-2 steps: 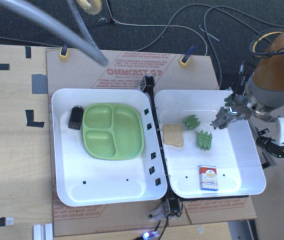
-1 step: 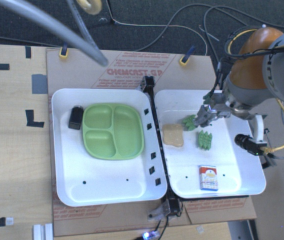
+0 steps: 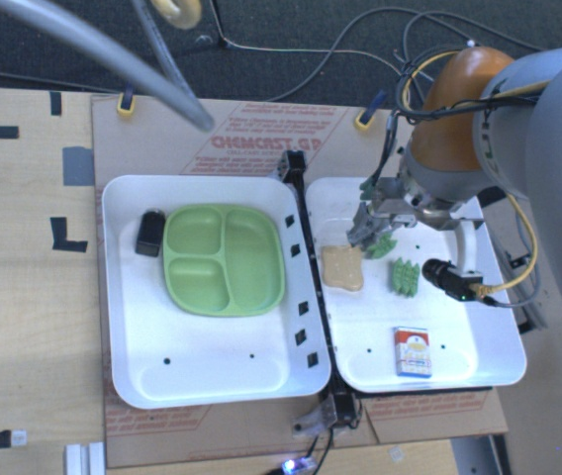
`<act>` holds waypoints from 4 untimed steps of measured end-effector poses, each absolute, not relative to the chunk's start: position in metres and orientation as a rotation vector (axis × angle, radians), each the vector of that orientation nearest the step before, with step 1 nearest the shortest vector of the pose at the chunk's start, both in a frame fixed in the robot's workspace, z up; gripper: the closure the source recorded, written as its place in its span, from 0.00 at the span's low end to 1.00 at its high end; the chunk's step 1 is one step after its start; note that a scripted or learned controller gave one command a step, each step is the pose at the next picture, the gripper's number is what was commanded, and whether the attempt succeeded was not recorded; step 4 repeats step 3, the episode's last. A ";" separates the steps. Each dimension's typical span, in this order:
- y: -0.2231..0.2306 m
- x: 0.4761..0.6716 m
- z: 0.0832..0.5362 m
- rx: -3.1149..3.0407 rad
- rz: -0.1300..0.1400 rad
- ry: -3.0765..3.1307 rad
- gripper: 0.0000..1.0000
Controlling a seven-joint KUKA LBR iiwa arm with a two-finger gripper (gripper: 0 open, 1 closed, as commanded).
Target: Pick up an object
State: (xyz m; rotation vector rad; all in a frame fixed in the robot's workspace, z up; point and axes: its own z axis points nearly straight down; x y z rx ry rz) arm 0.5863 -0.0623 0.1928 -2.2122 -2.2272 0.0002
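Green plastic shows in both white bins: a divided plate (image 3: 225,259) lies in the middle of the left bin (image 3: 133,364) with a small black block (image 3: 149,234) touching its left edge, and two small green leafy pieces lie in the right bin (image 3: 489,364). One green piece (image 3: 405,277) rests apart near that bin's middle; the other green piece (image 3: 381,244) sits right at the gripper (image 3: 370,228), which hangs low over the bin's upper left part. Whether the jaws are open, closed or gripping that piece cannot be told, since the wrist hides them. A tan slab (image 3: 342,268) lies just below the gripper beside the divider, and a small red-and-white box (image 3: 412,351) lies near the bin's front edge.
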 end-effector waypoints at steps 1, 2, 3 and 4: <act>-0.009 0.596 0.207 -2.213 -0.002 -2.228 1.00; 0.036 0.607 0.205 -2.213 0.000 -2.227 1.00; 0.080 0.621 0.202 -2.214 0.000 -2.226 1.00; 0.080 0.621 0.202 -2.214 0.000 -2.226 1.00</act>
